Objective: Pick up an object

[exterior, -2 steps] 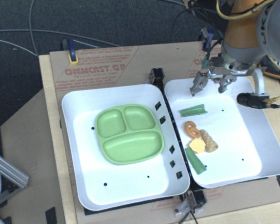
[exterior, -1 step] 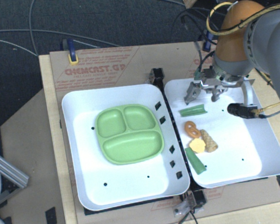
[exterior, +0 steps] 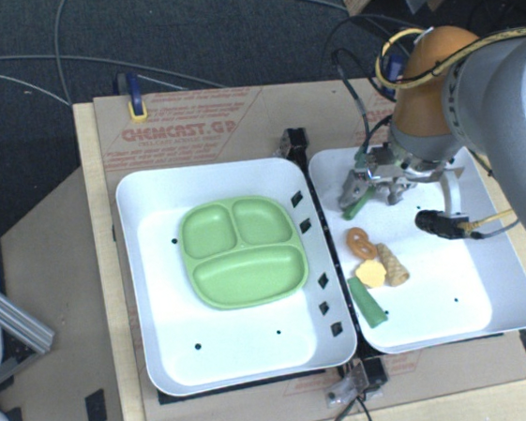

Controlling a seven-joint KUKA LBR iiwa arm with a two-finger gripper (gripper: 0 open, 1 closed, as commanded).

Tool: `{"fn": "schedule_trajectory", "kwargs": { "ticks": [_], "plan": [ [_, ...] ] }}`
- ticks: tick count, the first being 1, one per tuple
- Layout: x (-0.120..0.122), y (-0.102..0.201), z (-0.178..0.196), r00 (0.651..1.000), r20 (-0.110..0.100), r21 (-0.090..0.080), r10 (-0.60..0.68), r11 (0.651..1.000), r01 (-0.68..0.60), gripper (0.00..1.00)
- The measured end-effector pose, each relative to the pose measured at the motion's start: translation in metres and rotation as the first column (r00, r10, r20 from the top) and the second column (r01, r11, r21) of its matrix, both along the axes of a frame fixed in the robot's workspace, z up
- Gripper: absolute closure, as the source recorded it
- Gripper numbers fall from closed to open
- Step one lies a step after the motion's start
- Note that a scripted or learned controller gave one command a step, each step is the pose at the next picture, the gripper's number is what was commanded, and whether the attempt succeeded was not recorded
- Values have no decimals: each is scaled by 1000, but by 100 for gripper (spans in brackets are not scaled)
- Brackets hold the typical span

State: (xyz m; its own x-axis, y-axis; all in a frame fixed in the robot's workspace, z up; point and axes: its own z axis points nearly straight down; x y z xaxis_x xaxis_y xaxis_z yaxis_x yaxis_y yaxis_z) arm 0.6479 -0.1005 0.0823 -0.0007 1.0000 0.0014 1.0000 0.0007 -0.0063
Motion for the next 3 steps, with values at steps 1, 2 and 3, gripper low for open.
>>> {"fn": "schedule_trajectory", "kwargs": {
  "ticks": [1, 2, 3],
  "plan": [
    [2, 0, 15, 1000, 7, 0, -1, 1000, 1, 100],
    [1, -8, 64, 1000, 12, -2, -1, 1000, 1, 100],
    [4, -7, 129, 1000, 14, -2, 0, 1000, 0, 100]
  ]
}}
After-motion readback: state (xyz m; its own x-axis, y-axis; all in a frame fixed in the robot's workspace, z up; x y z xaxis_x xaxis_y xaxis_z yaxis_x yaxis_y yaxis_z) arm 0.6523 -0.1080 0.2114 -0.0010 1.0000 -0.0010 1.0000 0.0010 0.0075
